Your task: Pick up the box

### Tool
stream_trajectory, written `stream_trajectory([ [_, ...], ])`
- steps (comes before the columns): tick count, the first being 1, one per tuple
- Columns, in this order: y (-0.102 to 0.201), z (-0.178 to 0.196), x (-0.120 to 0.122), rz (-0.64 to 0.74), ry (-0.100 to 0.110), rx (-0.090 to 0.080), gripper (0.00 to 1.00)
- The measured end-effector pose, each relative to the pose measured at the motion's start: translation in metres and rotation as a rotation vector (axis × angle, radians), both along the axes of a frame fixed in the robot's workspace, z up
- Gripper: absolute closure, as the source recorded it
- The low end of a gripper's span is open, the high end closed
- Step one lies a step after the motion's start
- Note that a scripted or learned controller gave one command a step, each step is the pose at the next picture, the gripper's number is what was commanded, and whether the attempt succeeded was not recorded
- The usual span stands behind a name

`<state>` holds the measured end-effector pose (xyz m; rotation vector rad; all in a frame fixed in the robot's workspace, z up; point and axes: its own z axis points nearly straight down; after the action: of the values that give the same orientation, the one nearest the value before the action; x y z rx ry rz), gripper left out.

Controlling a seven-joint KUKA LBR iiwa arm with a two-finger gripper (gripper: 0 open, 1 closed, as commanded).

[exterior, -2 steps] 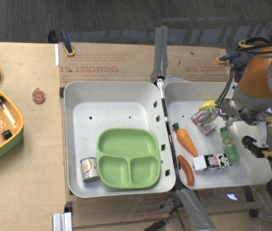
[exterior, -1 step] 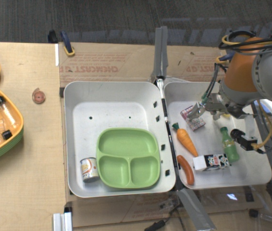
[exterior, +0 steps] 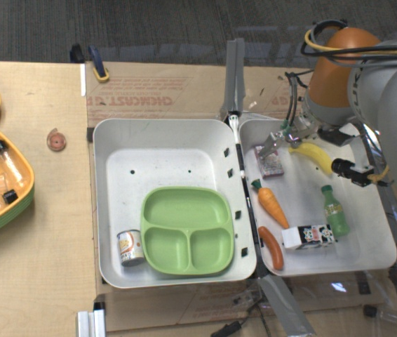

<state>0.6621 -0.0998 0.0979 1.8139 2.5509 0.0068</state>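
The box (exterior: 308,236) is a small white carton with black print. It lies on its side near the front of the right bin (exterior: 367,258), between a red sausage (exterior: 271,248) and a green bottle (exterior: 334,212). My gripper (exterior: 280,142) hangs at the bin's back left corner, just above a grey-pink packet (exterior: 270,161), well away from the box. Nothing shows in its grasp.
A carrot (exterior: 273,206) lies left of the box and a banana (exterior: 315,156) sits at the back beside the wrist. The left bin (exterior: 114,188) holds a green divided plate (exterior: 188,230) and a small can (exterior: 130,247). Yellow trays (exterior: 2,181) stand far left.
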Motion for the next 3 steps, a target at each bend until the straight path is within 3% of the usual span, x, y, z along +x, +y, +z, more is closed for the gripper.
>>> stream_trajectory([
  [1, -0.060, 0.024, -0.004, -0.627, 0.011, 0.004, 0.00],
  [2, 0.058, 0.093, -0.017, -0.559, 0.012, 0.005, 0.00],
  [3, 0.019, 0.094, -0.009, -0.219, 0.011, 0.002, 0.00],
])
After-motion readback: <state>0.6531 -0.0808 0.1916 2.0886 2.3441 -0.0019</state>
